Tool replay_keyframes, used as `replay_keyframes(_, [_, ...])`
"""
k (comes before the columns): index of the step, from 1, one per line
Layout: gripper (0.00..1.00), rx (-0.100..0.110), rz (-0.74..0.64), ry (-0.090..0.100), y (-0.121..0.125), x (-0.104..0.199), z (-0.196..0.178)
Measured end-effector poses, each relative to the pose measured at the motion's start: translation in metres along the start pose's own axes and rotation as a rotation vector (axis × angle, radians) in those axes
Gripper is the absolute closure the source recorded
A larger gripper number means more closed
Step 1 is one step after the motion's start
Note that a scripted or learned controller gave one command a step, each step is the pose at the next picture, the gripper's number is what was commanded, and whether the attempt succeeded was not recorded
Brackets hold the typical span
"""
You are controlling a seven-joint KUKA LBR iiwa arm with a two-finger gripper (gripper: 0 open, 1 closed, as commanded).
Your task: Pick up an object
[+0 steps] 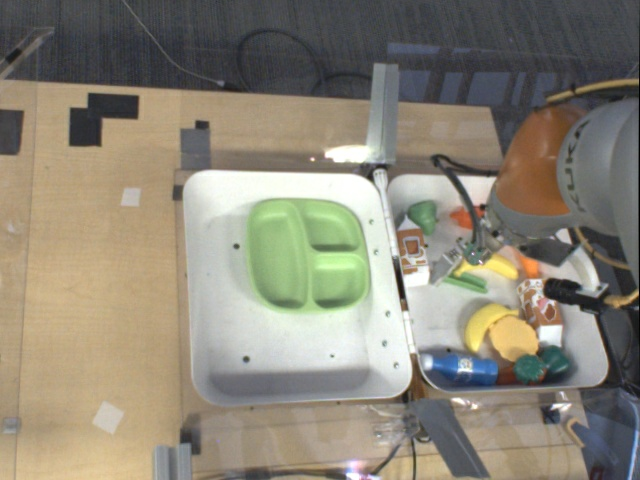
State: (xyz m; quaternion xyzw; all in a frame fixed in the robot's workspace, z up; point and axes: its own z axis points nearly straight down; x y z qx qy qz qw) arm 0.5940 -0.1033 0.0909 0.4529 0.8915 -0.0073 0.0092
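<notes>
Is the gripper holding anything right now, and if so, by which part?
Cannot be told. The gripper is down in the right bin among the small toys, right over a green piece, but nothing is clearly seen between its fingers from this angle.

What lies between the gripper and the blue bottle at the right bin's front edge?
In the camera view, bare white bin floor separates the gripper from the blue bottle; a green piece lies just beneath the gripper.

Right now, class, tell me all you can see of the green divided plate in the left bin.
The green divided plate is pale green, plastic-looking, a rounded rectangle with three compartments: one long one on the view's left, two smaller on its right. It lies flat, open side up, near the middle of the left bin, resting on the white floor. Nothing else touches it.
</notes>
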Motion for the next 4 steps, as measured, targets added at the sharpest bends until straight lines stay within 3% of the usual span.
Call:
replay_keyframes(1, [0.0,-0.013,0.101,0.007,-0.01,-0.001,0.001])
replay_keyframes(2, [0.0,-0.017,0.277,0.009,-0.042,0.029,0.001])
replay_keyframes(3, [1.0,-0.021,0.272,0.007,-0.04,0.028,-0.008])
replay_keyframes(4, [1.0,-0.005,0.38,0.021,-0.008,0.049,-0.102])
